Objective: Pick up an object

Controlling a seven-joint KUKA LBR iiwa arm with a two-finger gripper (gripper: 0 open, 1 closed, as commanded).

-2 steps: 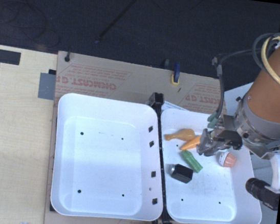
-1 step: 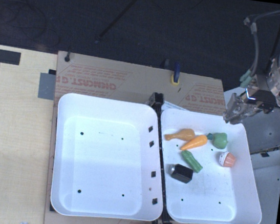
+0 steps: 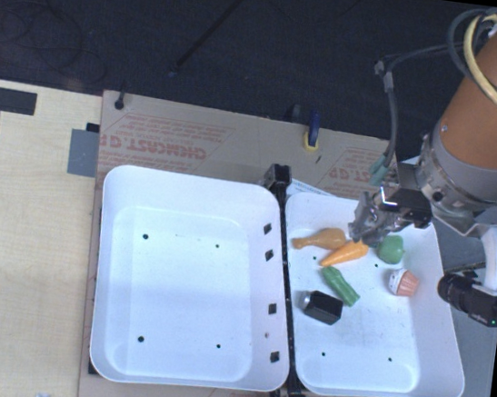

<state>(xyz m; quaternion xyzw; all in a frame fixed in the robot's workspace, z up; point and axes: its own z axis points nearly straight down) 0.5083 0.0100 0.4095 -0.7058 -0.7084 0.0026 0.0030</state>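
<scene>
Arm: the grey KUKA arm (image 3: pixel 483 98) with its orange band reaches in over the far right corner of the right bin.
Left bin: the left bin (image 3: pixel 126 222) lies beside the right one, their inner walls touching.
Right bin: the right bin (image 3: pixel 426 374) carries every object, all in its far half.
Gripper: the gripper (image 3: pixel 365 230) hangs low over the orange carrot toy; whether its jaws are spread or closed cannot be told.
Carrot: the orange carrot toy (image 3: pixel 345 253) lies near the far edge, long axis slanting, tip toward the near left.
Other objects: a yellow-orange gourd toy (image 3: pixel 318 239), a green cucumber-like piece (image 3: pixel 340 286), a black block (image 3: pixel 322 307), a green round toy (image 3: pixel 392 250), a pink-and-white toy (image 3: pixel 403 283).
Progress: nothing looks lifted; grasp and lift remain, seemingly.
</scene>
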